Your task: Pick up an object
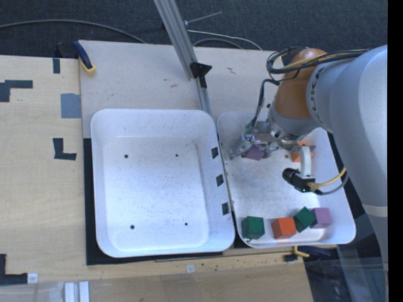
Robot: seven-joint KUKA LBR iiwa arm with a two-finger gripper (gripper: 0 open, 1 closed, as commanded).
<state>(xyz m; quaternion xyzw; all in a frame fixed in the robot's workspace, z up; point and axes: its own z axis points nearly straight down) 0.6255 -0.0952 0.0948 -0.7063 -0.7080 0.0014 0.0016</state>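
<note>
The arm [352, 99] runs off the right edge, so most of its body is cut off. It covers the back right corner of the right bin [264, 187]. A small purple thing [255, 154] sits under the gripper [252, 145], too blurry to make out properly, and an orange bit [305, 148] peeks out beside the wrist.

Arm [352, 106] enters from the right, grey link bulking across the right side. Orange band [296, 87] sits above the wrist. Wrist points down and left. Gripper [252, 145] at the far-left part of the right bin, fingers closed on a purple block [255, 153]. Cables loop around the wrist.
</note>
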